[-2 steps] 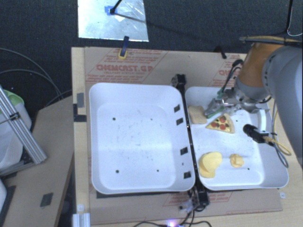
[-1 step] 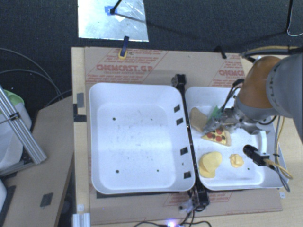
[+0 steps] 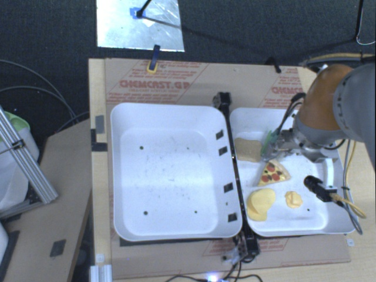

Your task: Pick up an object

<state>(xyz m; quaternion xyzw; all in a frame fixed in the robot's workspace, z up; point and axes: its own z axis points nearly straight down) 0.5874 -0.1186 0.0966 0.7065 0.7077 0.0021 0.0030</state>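
The pizza slice [image 3: 274, 173] is yellow with red spots, the bread [image 3: 247, 150] tan.

Bread [image 3: 247, 150], pizza slice [image 3: 274, 173], patty [image 3: 260, 204] in right bin [image 3: 308, 218] (bread rearmost, patty frontmost).

Count: two shallow white plastic bins [image 3: 170, 107]. One tan flat slab [image 3: 247, 150] just beside the gripper [image 3: 275, 145], one red-topped pizza wedge [image 3: 274, 173] beneath it, and two soft yellow lumps [image 3: 260, 204] beyond.

Plastic, cardboard, metal
The left bin [image 3: 170, 175] and right bin [image 3: 308, 221] look like smooth, slightly glossy plastic on matt cardboard [image 3: 194, 78]; the floor plate [image 3: 117, 16] is shiny metal; the pizza slice [image 3: 274, 173] looks matt.
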